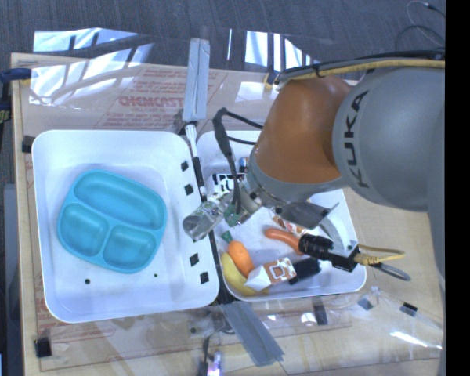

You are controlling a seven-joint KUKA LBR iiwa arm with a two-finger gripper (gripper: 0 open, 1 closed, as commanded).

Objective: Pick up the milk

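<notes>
**Arm low over right bin; grip state not determinable**

The grey KUKA arm (376,139) reaches in from the right and covers most of the right bin (346,284). Its orange band sits above the bin's middle. The gripper (206,218) is low at the left side of this bin, right at the divide between the two bins. Whether it is apart, together or clamped on anything cannot be told, as the end of the tool shows only as a grey, blurred shape.

A white item with dark print, taken to be the milk (224,181), lies in the right bin near its left wall. It is on the far side of the gripper and partly hidden under the arm. Contact between the two cannot be confirmed.

In the near part of the same bin lie a carrot (239,255), a banana (236,278) touching it, and a small dark-capped bottle (291,271). Yellow-handled pliers (380,257) overhang the right rim.

The left bin (59,151) holds a blue divided plate (111,222), lying flat and well apart from the gripper.
</notes>
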